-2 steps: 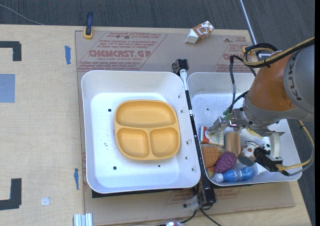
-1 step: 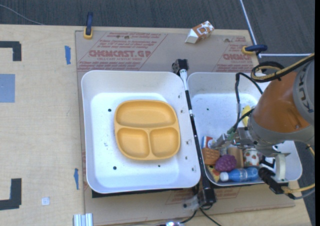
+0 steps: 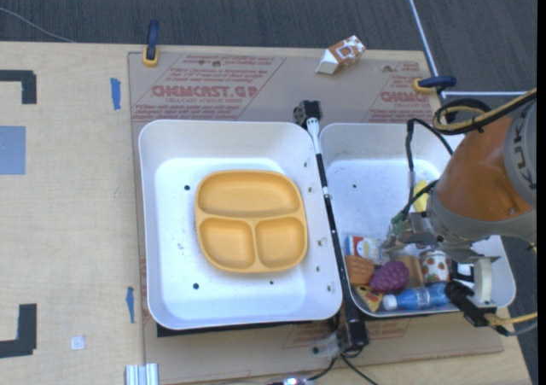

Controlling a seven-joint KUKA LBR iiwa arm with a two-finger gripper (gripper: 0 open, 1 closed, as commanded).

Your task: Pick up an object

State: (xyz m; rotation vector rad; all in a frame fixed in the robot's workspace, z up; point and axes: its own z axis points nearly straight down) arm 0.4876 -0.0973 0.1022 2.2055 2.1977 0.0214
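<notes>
The right bin (image 3: 367, 170) holds a heap of small items at its near end. Among them are a purple bunch of grapes (image 3: 390, 276), a blue bottle (image 3: 420, 298) lying on its side, an orange waffle-like piece (image 3: 359, 270), a white and red packet (image 3: 362, 247) and a small patterned cup (image 3: 434, 267). My gripper (image 3: 408, 234) hangs low over this heap, just above and behind the grapes and the cup. The orange wrist band and grey body of the arm (image 3: 482, 183) cover the right side of the bin. Nothing shows plainly in the gripper.
In the left bin (image 3: 166, 204) lies a yellow divided plate (image 3: 251, 219). A black bracket (image 3: 307, 112) sits between the bins at the far edge. A small carton (image 3: 341, 54) lies on the cardboard behind the bins. Cables loop near the arm at the right.
</notes>
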